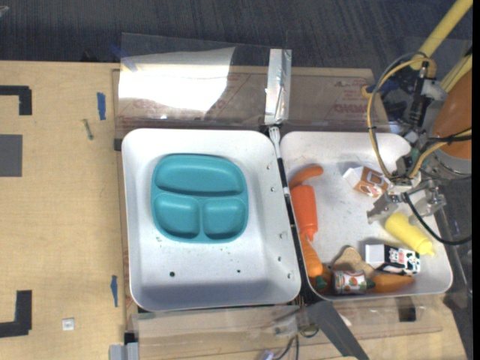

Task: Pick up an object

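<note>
From my console: at the right white plastic bin's point(330, 145) 5 o'clock lies a yellow plastic bottle-shaped toy point(409, 232); just beyond, at its 10 o'clock, the gripper point(390, 201) hovers, fingers parted and empty. I judge it should centre over the toy, then descend before closing.

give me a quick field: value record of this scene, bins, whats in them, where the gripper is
left bin: shallow white bin holding a teal three-compartment plastic tray
right bin: shallow white bin with mixed items
along right bin's left wall: orange plastic bottle, orange carrot-shaped toy
right bin, near edge: small printed can, black-and-white box
gripper: metal gripper over the right bin's right side, just above a yellow bottle-shaped toy
grasp: nothing visibly held
</note>
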{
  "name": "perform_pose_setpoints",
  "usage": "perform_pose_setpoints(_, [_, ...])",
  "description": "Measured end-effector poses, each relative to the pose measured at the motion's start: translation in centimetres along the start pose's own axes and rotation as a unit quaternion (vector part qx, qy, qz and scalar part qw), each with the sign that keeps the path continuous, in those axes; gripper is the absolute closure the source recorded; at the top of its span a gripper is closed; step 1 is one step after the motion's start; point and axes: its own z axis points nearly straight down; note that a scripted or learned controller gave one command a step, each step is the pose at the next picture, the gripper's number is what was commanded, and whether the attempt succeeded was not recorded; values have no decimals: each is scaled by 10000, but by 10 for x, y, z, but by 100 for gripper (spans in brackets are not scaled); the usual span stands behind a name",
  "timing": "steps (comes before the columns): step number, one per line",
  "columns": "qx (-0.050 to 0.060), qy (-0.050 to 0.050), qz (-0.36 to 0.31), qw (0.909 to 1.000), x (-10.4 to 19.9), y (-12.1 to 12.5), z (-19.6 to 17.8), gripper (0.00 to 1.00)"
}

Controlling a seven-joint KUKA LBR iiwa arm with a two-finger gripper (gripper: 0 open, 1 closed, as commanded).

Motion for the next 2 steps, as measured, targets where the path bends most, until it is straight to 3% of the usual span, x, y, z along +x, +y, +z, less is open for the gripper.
perform_pose_setpoints(1, [12, 7, -580, 9983, 21, -6, 65, 0])
perform_pose_setpoints(2, [28, 5, -742, 9972, 27, 27, 87, 0])
